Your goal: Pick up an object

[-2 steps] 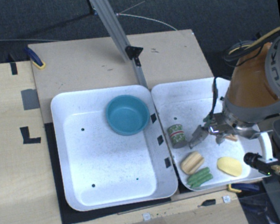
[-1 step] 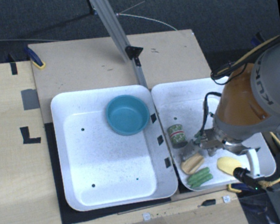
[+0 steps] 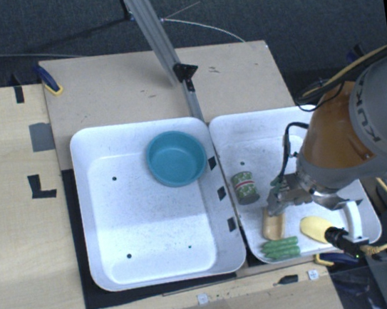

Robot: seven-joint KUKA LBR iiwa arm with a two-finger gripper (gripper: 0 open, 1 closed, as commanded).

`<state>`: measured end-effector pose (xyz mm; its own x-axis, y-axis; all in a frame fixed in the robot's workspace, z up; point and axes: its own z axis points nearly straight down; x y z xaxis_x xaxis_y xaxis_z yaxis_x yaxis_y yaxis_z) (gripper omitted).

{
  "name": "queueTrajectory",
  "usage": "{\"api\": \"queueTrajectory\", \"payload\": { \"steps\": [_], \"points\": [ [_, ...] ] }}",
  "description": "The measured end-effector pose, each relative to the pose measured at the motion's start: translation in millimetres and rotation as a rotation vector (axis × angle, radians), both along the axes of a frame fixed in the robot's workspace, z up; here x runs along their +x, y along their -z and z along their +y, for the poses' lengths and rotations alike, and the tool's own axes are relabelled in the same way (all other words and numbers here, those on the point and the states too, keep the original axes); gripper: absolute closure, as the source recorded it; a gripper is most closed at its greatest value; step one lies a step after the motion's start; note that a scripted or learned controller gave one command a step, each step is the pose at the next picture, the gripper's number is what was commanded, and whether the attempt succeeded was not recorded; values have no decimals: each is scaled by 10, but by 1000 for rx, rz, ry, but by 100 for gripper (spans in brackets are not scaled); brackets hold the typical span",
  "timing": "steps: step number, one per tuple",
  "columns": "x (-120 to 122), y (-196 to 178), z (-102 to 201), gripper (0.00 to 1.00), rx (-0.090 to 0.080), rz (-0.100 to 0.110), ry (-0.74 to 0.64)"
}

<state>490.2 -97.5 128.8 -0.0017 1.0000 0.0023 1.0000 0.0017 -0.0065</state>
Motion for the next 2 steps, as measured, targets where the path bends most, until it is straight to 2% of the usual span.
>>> {"api": "queueTrajectory", "payload": {
  "steps": [1,2],
  "points": [
    [72,-549,-76,100,-3,-10,1],
    [89,-1124,21,100,-3,-10,-1]
  ]
}}
